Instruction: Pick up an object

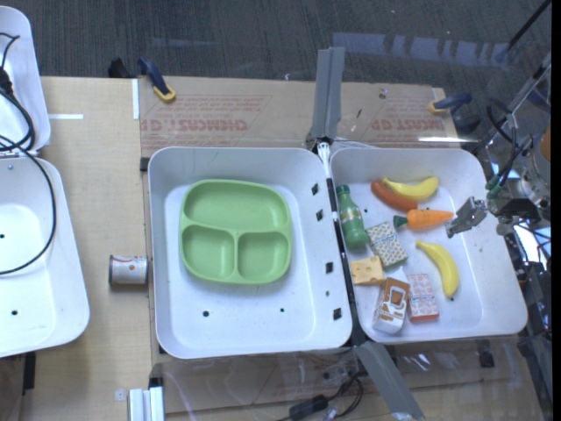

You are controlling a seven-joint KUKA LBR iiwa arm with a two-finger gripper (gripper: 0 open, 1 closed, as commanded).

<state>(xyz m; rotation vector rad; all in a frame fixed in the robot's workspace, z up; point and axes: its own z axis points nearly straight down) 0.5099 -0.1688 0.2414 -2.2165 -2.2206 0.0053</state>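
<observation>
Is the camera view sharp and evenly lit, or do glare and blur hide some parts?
Camera view: even, soft light with faint shadows; the green plate and the bananas are reasonably sharp. Pale reflections, as if from a clear sheet, streak the top and right side. The gripper is small and slightly blurred, so its fingers are hard to read.

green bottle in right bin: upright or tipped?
Tipped. The green bottle lies on its side on the right bin floor, beside the divider wall.

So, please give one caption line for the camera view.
Hand hovers beside toy carrot in right bin; green tray in left bin.
</observation>
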